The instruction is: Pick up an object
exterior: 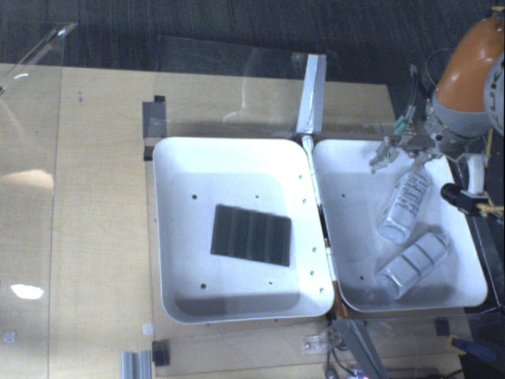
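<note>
Lying nearest, at 5 o'clock in the right bin: a clear ribbed plastic container, on its side, angled toward 2 o'clock.

Lying just beyond it, near the middle of the same bin: a clear plastic bottle with printed markings, on its side, neck pointing toward 1 o'clock, base close to the ribbed container; contact between the two not determinable.

Resting in the left bin, slightly toward 5 o'clock of its centre: a dark ribbed rectangular pad, lying flat, well apart from the bin walls.

Sitting side by side on the wooden counter: both white bins, touching along their shared edge at the frame's centre.

Hovering at 12 o'clock over the right bin, just above the bottle's neck end: the gripper, reaching in from 3 o'clock under the orange band and grey wrist. Showing thin metal fingers spread over the far rim area; released or clenched state not determinable from this angle, and nothing visibly sitting between them.

Standing farthest, at 12 o'clock between the bins: a grey upright metal post, with clear panels beside it.
</note>
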`<state>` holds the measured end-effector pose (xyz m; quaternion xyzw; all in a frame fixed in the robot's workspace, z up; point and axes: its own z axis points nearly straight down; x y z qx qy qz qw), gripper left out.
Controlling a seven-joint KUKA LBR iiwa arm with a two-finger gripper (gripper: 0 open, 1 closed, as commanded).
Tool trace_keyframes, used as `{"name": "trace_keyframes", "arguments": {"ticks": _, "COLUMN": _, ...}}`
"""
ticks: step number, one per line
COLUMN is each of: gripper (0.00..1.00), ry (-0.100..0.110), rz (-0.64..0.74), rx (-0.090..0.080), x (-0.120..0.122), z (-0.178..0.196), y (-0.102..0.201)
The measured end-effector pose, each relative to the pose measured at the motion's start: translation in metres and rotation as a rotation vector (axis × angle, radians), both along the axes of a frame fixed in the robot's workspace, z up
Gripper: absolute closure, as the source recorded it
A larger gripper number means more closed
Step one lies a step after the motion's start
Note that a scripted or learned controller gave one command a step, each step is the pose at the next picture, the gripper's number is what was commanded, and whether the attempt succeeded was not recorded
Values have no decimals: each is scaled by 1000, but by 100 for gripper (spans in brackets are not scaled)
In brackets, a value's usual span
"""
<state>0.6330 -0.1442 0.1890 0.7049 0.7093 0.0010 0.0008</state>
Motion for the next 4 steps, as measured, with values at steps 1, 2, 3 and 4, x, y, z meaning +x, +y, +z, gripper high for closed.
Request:
{"name": "trace_keyframes", "arguments": {"ticks": 1, "gripper": 0, "ry": -5, "rz": 9, "rx": -1, "x": -46, "z": -74, "y": -44}}
{"name": "trace_keyframes", "arguments": {"ticks": 2, "gripper": 0, "ry": -4, "rz": 80, "rx": -2, "x": 29, "z": -103, "y": -37}}
{"name": "trace_keyframes", "arguments": {"ticks": 3, "gripper": 100, "ry": -12, "rz": 87, "rx": -4, "x": 32, "z": -89, "y": -35}}
{"name": "trace_keyframes", "arguments": {"ticks": 4, "gripper": 100, "ry": -6, "rz": 193, "rx": -2, "x": 38, "z": -21, "y": 19}}
